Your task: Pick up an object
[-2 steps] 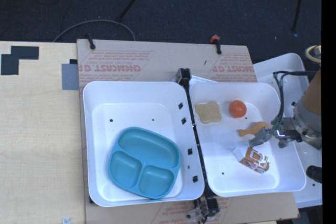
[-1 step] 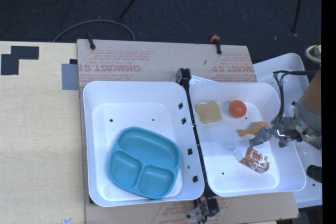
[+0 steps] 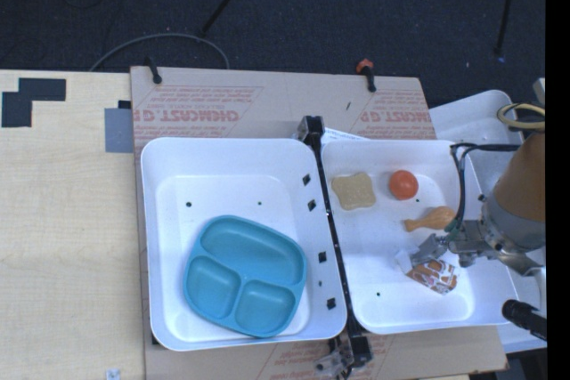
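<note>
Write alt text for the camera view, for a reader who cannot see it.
A grey robot arm reaches in from the right, its gripper low over a small printed packet in the right white bin, which also holds a tan bread slice, an orange-red ball and a small orange piece. The left white bin holds a blue divided plate.

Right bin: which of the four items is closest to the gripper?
The crinkled snack packet, right under the gripper. The orange piece, red ball and tan slice lie farther up the bin.
</note>
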